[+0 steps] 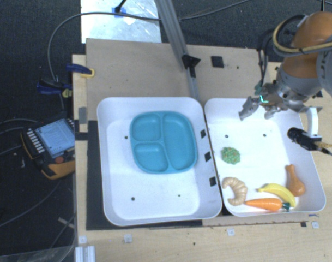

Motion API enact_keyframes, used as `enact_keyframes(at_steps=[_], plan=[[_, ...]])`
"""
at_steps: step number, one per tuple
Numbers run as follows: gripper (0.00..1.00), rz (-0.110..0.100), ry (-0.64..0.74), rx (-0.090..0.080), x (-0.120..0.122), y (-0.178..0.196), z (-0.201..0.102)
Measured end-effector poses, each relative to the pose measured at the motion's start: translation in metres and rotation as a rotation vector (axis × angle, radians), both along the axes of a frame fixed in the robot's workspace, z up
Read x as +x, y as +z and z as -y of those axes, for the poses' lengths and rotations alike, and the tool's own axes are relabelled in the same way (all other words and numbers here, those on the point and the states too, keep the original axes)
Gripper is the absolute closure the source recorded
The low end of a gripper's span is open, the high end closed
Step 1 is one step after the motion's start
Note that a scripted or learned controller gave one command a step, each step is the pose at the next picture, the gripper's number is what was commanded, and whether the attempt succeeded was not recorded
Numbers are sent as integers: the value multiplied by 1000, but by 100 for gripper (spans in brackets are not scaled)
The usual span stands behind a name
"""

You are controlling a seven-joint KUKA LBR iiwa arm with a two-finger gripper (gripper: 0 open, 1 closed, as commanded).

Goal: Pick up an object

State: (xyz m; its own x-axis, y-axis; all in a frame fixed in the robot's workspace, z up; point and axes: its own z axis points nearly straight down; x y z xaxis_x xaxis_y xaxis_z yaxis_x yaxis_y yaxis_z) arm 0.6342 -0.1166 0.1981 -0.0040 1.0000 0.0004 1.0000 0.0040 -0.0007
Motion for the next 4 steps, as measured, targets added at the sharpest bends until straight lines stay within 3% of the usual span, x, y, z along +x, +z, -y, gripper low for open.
enact_keyframes(at_steps=[1, 4], plan=[[0, 3, 0, 0, 1, 1, 0], [0, 3, -1, -2, 2, -113, -5]])
